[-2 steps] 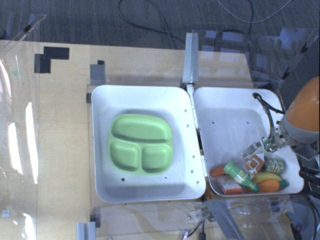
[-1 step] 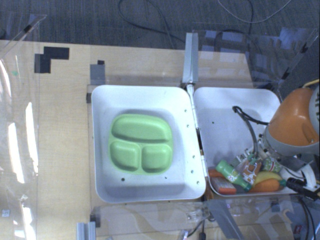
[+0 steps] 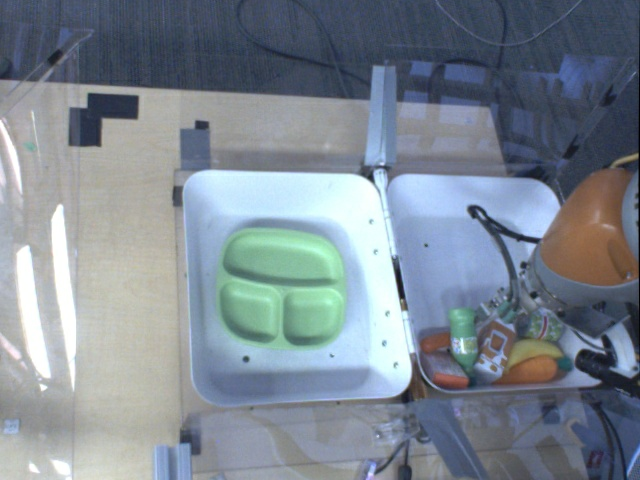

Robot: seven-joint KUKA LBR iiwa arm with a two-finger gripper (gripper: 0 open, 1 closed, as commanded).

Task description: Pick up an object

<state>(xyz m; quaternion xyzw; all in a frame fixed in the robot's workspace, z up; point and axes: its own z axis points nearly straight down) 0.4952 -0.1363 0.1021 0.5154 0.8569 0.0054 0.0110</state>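
From the overhead camera, everything worth grabbing is piled in the near corner of the right bin [image 3: 450,218], jammed against its front wall. There's a green bottle [image 3: 462,334] standing roughly upright, a little brown and white carton [image 3: 492,348] just right of it and touching it, a yellow banana [image 3: 536,350] lying across behind an orange carrot [image 3: 530,370], and a red bit [image 3: 436,344] left of the bottle by the divider between the bins.

The arm [image 3: 595,238] comes in from the right and hangs over that same corner. The tool [image 3: 520,313] sits low, right above the pile, closest to the carton and the banana's left end. Whether it's clenched or released I honestly can't tell; the wrist and cables cover it, and nothing is visibly in its grip.

So the pile lies just below and slightly left of the tool, basically a straight drop. The carrot and banana run left to right along the front wall, so that wall crowds any grab from the near side. Far more open floor sits behind the pile, toward the back of the right bin.

The left bin [image 3: 200,268] just has a green divided tray [image 3: 283,286] in the middle, well apart from all this.
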